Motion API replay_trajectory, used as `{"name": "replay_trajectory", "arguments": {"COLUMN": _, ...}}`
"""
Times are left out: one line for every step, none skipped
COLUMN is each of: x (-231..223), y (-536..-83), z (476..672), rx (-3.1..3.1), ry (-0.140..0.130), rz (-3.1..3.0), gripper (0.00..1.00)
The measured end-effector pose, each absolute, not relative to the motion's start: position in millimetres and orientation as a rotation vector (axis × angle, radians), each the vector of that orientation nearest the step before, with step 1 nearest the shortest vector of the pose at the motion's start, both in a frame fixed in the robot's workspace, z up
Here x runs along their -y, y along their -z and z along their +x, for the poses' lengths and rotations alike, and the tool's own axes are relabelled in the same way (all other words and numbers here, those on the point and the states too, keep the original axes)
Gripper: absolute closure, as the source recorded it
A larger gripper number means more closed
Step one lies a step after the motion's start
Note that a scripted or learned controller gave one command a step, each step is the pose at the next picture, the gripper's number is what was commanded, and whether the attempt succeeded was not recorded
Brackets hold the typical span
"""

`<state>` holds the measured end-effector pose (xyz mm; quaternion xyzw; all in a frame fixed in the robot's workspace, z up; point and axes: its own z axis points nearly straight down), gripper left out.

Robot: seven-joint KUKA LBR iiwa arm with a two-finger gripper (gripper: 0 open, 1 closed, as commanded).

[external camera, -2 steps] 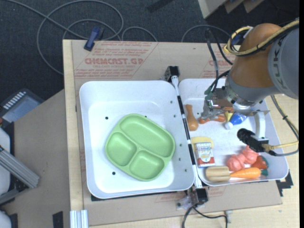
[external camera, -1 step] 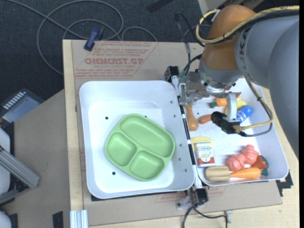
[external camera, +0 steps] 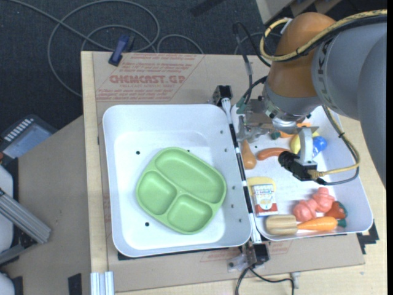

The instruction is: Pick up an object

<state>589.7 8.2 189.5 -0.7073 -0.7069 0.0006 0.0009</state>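
Arm over the crowded right bin, gripper low at its upper left corner

The gripper [external camera: 255, 126] sits near the dividing rim between the bins, just above a brown sausage-like piece [external camera: 247, 156] and an orange sausage [external camera: 271, 153]; whether it is open or closed cannot be told. The wrist and orange band [external camera: 299, 57] cover the right bin's [external camera: 359, 192] upper part, with a yellow piece [external camera: 295, 144] and a blue one [external camera: 319, 144] peeking out beside a black cable fitting [external camera: 296, 165]. Lower lie a small carton [external camera: 264, 196], a pink lumpy toy [external camera: 313, 205], a carrot [external camera: 315, 225] and a bread roll [external camera: 281, 225]. The left bin [external camera: 123, 128] holds a green divided plate [external camera: 180, 190]
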Motion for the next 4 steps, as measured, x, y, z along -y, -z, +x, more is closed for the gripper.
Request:
{"name": "replay_trajectory", "arguments": {"x": -10, "y": -184, "z": 563.8, "rx": 2.219, "ry": -0.002, "rz": -2.221, "gripper": 1.0}}
{"name": "replay_trajectory", "arguments": {"x": 82, "y": -185, "z": 587.1, "rx": 2.222, "ry": 0.0, "rz": -2.224, "gripper": 1.0}}
{"name": "replay_trajectory", "arguments": {"x": 81, "y": -185, "z": 587.1, "rx": 2.222, "ry": 0.001, "rz": -2.223, "gripper": 0.0}}
{"name": "replay_trajectory", "arguments": {"x": 117, "y": -197, "z": 633.6, "rx": 2.223, "ry": 0.001, "rz": -2.223, "gripper": 0.0}}
